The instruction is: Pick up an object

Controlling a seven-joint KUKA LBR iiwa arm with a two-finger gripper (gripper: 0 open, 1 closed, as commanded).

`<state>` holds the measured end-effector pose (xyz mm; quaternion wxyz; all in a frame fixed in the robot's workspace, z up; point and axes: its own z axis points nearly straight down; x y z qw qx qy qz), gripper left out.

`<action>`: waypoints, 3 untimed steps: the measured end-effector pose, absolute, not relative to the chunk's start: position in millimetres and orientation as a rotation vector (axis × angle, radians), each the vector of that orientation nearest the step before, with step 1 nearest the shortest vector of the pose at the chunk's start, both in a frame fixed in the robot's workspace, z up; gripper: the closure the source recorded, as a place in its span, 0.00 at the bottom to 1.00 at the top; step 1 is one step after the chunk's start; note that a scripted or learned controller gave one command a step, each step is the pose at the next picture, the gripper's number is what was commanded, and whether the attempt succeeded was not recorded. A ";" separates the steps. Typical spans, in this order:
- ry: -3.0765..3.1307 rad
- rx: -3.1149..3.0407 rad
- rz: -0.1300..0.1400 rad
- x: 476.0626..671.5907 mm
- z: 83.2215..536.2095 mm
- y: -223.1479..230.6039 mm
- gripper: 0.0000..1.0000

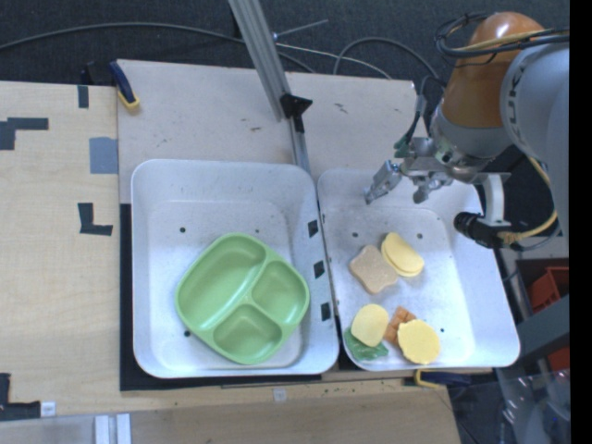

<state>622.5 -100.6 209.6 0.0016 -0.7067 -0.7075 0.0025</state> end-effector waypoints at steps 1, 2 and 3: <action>-2.220 -2.216 0.009 623.9 149.4 -91.8 0.00; -2.224 -2.220 0.005 625.2 86.2 -93.4 0.00; -2.225 -2.216 0.003 625.5 98.7 -92.0 1.00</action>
